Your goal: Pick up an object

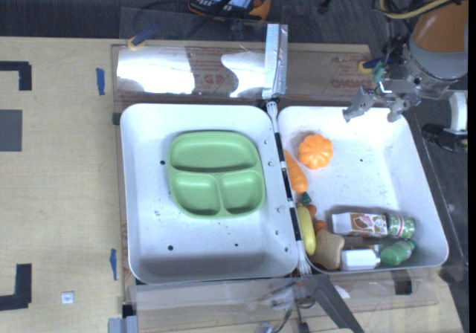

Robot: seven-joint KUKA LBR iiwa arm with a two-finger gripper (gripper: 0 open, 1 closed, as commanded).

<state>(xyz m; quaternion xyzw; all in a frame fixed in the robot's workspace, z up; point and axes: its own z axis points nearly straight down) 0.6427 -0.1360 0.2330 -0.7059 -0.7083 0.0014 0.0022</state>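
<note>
The pincer point(376, 110) (fingers spread, holding nothing) hangs above the right bin's point(424, 175) far edge.

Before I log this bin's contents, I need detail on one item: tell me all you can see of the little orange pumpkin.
The little orange pumpkin is a small rounded toy, bright orange with ribbed lobes, plastic by its look. It sits in the right bin, toward the far left part, on the white floor. An orange carrot-like piece lies just beside it toward the divider; contact is unclear. The end effector is apart from it, at the bin's far rim.
</note>
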